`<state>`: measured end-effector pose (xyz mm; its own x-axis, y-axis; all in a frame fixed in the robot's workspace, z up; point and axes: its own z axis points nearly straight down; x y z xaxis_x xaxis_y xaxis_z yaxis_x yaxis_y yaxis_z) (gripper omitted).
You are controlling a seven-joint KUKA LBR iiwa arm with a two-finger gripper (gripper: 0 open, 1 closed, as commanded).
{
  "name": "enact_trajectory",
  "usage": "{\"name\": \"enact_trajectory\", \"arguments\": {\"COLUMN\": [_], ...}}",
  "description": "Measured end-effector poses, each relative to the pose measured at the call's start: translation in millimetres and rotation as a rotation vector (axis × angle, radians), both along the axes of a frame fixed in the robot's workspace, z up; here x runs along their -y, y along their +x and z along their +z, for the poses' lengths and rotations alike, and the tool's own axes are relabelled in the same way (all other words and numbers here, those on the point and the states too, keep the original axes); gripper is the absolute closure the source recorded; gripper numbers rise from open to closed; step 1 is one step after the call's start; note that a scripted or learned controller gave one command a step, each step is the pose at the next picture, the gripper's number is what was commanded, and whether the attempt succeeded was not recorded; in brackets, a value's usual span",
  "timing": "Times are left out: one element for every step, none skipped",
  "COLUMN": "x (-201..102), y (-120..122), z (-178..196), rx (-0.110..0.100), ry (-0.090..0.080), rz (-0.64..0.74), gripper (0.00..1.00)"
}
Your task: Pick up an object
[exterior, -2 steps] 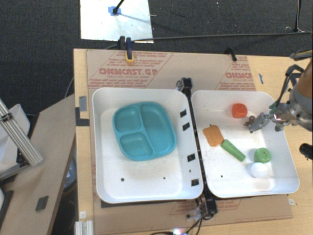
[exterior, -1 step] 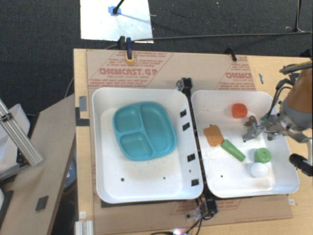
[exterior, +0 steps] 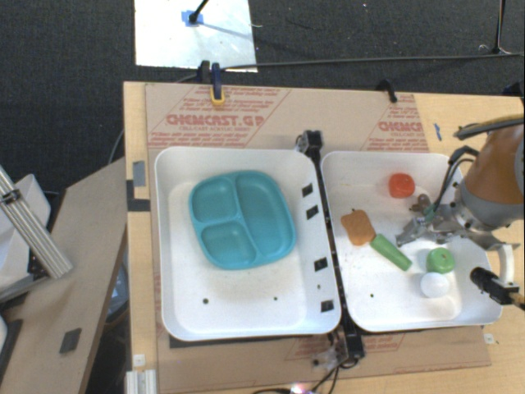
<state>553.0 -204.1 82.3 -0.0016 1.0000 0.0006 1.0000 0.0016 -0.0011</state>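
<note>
**Arm low over the right bin**

On the table, the left bin holds a teal divided plate, lying flat near its middle. In the right bin, from left to right, lie a tan piece, a green stick just beside it, an orange-red round piece farther back, a green cap and a white ball just in front of the cap. The jaws sit between the green stick and the cap; whether they are apart or together cannot be told.
</note>
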Motion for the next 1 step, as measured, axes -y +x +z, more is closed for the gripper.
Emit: {"name": "enact_trajectory", "arguments": {"x": [0.6], "y": [1.4], "z": [12.8], "rx": [0.005], "ry": [-0.002], "rz": [0.000], "gripper": [1.00]}}
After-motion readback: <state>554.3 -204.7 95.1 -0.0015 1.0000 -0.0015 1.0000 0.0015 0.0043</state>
